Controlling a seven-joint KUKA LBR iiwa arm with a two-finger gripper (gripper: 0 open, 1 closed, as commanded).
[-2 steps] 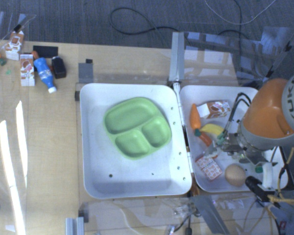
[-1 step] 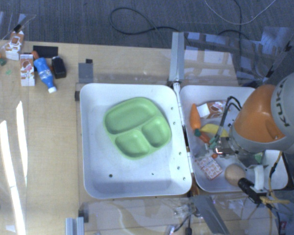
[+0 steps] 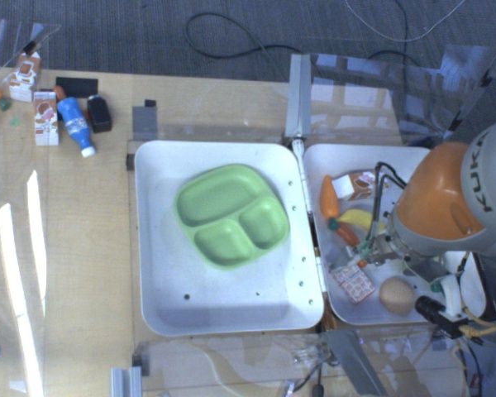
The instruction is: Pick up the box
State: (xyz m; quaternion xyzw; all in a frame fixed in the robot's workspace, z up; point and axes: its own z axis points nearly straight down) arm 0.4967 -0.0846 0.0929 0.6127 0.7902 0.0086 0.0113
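A small brown and white box [image 3: 357, 184] lies at the back of the right bin [image 3: 413, 157], next to an orange carrot [image 3: 328, 197]. A flat white packet with a red pattern [image 3: 353, 282] rests near the bin's front left. My gripper [image 3: 370, 248] hangs low over the middle of this bin, between the box and the packet, below the arm's orange band [image 3: 434, 201]. The arm's bulk covers the right half of the bin.
A yellow banana-like piece [image 3: 360, 219], a small red-orange item [image 3: 345, 233] and a tan egg-shaped object [image 3: 397, 294] crowd around the gripper. The left bin [image 3: 161, 296] holds a green divided plate [image 3: 231, 214]. Small cartons and a blue bottle [image 3: 75, 126] stand far left on the bench.
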